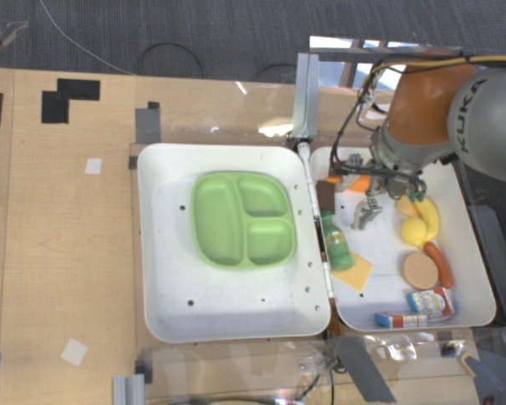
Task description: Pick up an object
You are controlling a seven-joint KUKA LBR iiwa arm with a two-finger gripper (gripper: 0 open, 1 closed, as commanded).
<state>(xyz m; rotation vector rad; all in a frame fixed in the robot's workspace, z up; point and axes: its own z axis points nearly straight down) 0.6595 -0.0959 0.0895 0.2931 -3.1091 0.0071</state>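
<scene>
My gripper hangs over the right bin, under the grey and orange wrist. Its fingers stand open above bare bin floor, with nothing between them. A green bottle lies to its lower left on a yellow cheese slice. A yellow banana lies to its right. Below that are a red sausage and a round brown bun. A small printed box rests near the bin's front wall. An orange piece and a brown block sit just behind the gripper, partly hidden by the wrist.
The left bin holds a green divided plate. A raised divider separates the two bins. A metal post stands behind them. Cables loop off the arm over the right bin's back.
</scene>
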